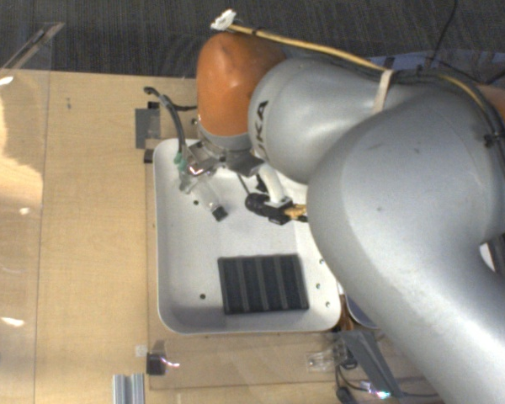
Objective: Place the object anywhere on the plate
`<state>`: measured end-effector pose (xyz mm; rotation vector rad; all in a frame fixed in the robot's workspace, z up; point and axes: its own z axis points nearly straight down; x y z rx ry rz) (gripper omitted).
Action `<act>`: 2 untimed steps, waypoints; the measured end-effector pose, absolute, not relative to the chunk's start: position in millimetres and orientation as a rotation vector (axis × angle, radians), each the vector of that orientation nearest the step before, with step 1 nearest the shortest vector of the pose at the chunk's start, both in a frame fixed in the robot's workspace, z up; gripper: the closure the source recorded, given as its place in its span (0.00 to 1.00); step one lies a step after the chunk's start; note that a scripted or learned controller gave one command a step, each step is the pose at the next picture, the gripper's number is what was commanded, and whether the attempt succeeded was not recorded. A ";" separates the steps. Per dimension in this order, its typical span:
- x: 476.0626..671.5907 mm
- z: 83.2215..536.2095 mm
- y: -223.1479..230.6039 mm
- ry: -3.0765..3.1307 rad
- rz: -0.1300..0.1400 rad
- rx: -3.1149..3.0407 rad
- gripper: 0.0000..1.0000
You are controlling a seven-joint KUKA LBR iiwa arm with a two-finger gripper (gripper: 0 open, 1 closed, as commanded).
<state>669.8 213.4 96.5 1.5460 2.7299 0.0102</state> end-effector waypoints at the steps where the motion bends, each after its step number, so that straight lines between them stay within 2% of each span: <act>1: 611.0 90.1 209.5 2.898 0.014 1.189 1.00; 2: 639.5 207.3 220.8 2.954 0.012 1.051 1.00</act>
